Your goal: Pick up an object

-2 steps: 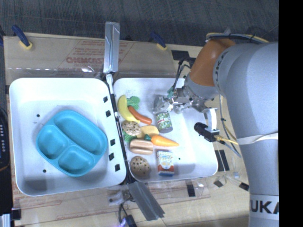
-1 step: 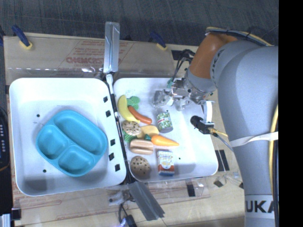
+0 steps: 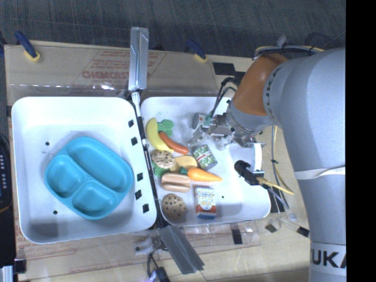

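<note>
The right bin [image 3: 254,200] holds a pile of toy food along its left side: a yellow banana [image 3: 151,135], a red sausage [image 3: 174,142], a green patterned packet [image 3: 204,155], an orange carrot [image 3: 203,174], a hot dog bun [image 3: 176,183], a small juice carton [image 3: 205,202] and two round cookies [image 3: 172,205]. My gripper [image 3: 204,131] hangs low over the bin's upper middle, just above and to the right of the green packet and the sausage. Nothing is visibly held in it.
The left bin [image 3: 29,122] carries a blue divided plate [image 3: 88,176]. A green leafy piece [image 3: 167,124] lies by the banana's top. The big grey arm covers the right bin's right side. A bare white floor strip lies at the right bin's lower right.
</note>
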`<action>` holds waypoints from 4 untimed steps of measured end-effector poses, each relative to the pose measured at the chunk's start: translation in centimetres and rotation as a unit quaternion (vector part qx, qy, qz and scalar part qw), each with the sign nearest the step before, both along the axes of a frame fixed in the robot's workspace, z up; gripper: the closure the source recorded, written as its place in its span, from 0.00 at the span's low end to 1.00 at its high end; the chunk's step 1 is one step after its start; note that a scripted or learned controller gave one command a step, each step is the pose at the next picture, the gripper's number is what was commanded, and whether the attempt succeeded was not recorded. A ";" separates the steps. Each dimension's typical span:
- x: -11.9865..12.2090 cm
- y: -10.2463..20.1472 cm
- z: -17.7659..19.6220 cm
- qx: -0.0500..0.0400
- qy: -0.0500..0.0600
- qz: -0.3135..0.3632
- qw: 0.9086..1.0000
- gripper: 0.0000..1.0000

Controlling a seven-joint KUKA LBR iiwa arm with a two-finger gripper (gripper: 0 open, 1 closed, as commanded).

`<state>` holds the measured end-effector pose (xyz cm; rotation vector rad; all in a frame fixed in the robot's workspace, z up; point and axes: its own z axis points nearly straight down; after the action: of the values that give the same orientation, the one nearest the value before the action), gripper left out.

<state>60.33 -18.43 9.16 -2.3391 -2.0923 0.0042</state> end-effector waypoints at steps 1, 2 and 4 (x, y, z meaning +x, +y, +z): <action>0.1 0.0 1.0 0.000 0.000 0.002 1.000 1.00; 0.0 0.0 1.0 0.000 0.001 0.002 1.000 0.00; -2.8 0.0 1.1 0.000 -0.001 0.017 1.000 1.00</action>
<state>57.54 -18.40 10.23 -2.3042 -2.1326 0.0024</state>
